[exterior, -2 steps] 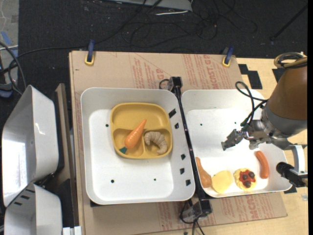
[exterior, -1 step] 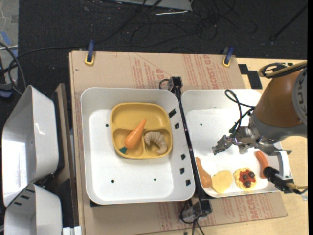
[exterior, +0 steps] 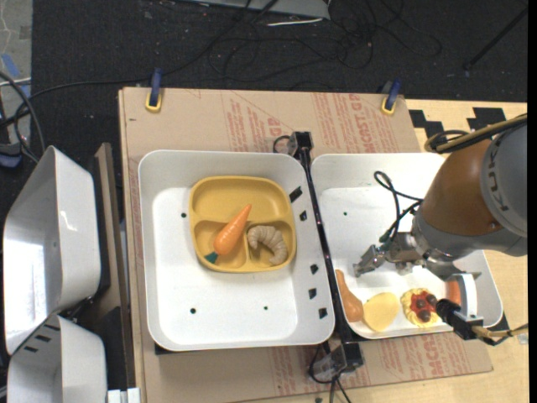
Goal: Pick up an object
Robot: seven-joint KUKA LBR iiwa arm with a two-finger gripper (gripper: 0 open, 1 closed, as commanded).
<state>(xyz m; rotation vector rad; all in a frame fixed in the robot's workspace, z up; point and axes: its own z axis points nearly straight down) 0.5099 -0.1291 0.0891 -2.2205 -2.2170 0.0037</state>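
The claw [exterior: 367, 264] hung low over the right bin [exterior: 352, 200], and whether it was wide or narrow I could not tell; an orange drumstick-shaped piece [exterior: 347, 296], a pale yellow disc [exterior: 382, 311] and a red-and-yellow toy [exterior: 419, 306] lay along that bin's near edge; the left bin [exterior: 164, 250] held a yellow divided plate [exterior: 210, 198] with a carrot [exterior: 232, 230] and a beige shrimp [exterior: 268, 242].

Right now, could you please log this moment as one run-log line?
gripper: low in right bin, holding nothing | carrot, shrimp: in yellow tray, left bin
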